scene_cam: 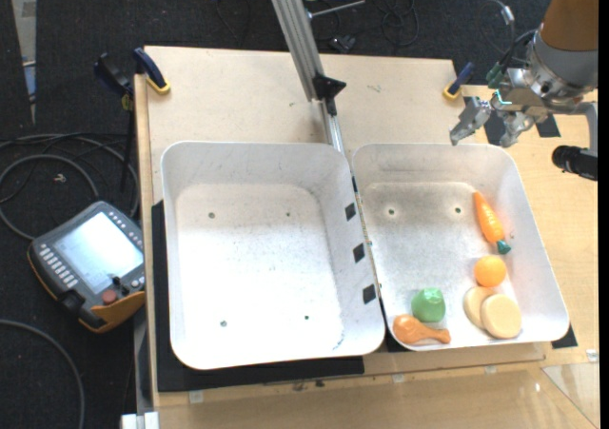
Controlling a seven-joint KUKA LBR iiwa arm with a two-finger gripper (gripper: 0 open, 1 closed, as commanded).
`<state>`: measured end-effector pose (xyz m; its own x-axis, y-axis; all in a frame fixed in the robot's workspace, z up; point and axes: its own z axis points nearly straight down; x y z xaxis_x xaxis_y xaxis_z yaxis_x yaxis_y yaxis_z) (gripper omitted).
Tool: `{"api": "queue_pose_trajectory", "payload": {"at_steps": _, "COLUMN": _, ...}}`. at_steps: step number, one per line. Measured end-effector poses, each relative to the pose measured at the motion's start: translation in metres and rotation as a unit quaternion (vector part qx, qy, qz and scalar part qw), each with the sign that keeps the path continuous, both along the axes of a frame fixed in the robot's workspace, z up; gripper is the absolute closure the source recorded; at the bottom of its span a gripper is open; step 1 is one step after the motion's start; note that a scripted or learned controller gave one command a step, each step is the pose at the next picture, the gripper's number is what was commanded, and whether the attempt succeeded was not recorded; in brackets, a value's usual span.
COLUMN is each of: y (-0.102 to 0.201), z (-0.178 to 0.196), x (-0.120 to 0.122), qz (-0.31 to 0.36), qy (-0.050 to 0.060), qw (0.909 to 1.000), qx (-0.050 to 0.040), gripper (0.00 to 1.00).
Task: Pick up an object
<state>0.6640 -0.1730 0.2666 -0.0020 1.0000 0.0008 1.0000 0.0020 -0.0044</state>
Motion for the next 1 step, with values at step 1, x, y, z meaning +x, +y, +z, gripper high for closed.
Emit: {"api": "queue_pose_trajectory", "payload": {"at_steps": 1, "y": 0.0003, "z": 0.0034, "x": 0.0008, "qz": 0.001, "qy": -0.002, "qw": 1.0000, "qx": -0.0008, "gripper": 0.00}}
